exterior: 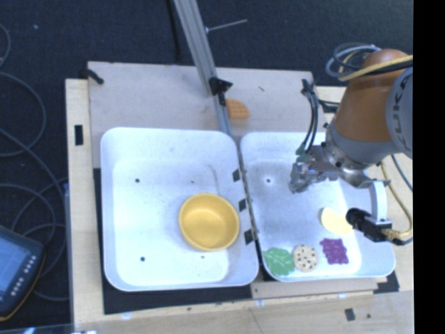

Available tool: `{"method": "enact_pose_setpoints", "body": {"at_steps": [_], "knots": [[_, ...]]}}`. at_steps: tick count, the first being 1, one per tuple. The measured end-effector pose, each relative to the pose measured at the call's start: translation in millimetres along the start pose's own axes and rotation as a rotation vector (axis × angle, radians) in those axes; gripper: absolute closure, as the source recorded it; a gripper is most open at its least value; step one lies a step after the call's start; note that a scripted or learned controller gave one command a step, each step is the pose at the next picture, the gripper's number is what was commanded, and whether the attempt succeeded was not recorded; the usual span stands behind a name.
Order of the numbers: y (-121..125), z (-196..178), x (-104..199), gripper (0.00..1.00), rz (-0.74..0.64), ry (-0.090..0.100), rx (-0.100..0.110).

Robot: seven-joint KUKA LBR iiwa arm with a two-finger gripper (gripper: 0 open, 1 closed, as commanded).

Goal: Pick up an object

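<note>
**Camera view: two bins, five small things, gripper over the right one**

Camera view looks down on two shallow white bins side by side on a pale wooden bench [153,92]; the left bin [132,165] has rounded corners and a smooth, faintly speckled floor; in it sits one yellow bowl [208,221], round and glossy like plastic, upright, resting toward the bin's right half and near the wall shared with its neighbour.

The right bin [271,207] holds four small objects, all gathered at its near-right end; three lie in a row along the near wall: one green leafy piece [279,260] at the corner, one round tan cookie [304,257] with dark specks just beside it, and one purple bumpy cluster [335,250] shaped like a bunch of grapes just beside that; one pale yellow rounded piece [334,220] lies a little behind them, close to the arm's black fitting.

One small orange item [236,109] lies on the bench behind the bins, beside a slanting grey metal rail [198,44].

The gripper [300,178] hangs over the middle of the right bin, apart from all four objects; whether it is spread or pressed together I cannot tell; nothing shows between its tips; the grey arm [368,117] with its orange band enters from the right.
</note>
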State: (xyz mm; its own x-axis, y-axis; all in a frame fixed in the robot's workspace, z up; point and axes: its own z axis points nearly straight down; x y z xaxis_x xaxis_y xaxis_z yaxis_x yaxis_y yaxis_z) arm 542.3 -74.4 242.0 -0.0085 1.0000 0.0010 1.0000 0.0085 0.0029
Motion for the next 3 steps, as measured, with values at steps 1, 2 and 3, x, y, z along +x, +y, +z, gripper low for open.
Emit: {"method": "enact_pose_setpoints", "body": {"at_steps": [1,2,3], "knots": [[0,7,55,1.0,0.001,0.0,0.002],[6,1,99,1.0,0.001,0.0,0.001],[18,-8,149,1.0,0.0,0.001,0.001]]}}
